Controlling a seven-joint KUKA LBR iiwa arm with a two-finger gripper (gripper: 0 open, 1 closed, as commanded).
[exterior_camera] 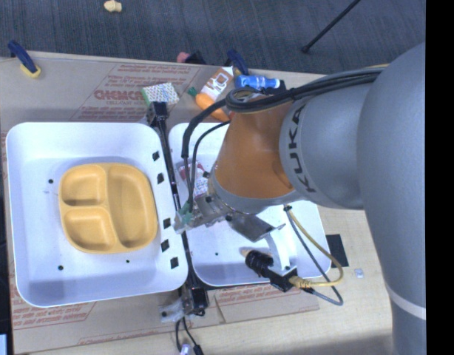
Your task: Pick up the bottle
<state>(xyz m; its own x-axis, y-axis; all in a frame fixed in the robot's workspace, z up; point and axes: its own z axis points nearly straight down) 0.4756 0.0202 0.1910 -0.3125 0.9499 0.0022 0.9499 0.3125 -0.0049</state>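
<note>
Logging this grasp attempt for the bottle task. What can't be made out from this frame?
- Gripper: fingers buried under the arm's orange band in the camera view; open or shut unreadable.
- Right bin: most of its floor covered by the arm, contents under it unknown.
- Bottle: beyond the right bin's far rim, lower end hidden behind the arm; label too small to read.
- Yellow tray in left bin: fully visible.

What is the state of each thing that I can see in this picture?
Yellow tray: flat in the left bin, nothing in its three compartments.
Bottle: lying on its side beyond the right bin, partly hidden by the arm.
Gripper: low in the right bin, near its left wall.
</note>
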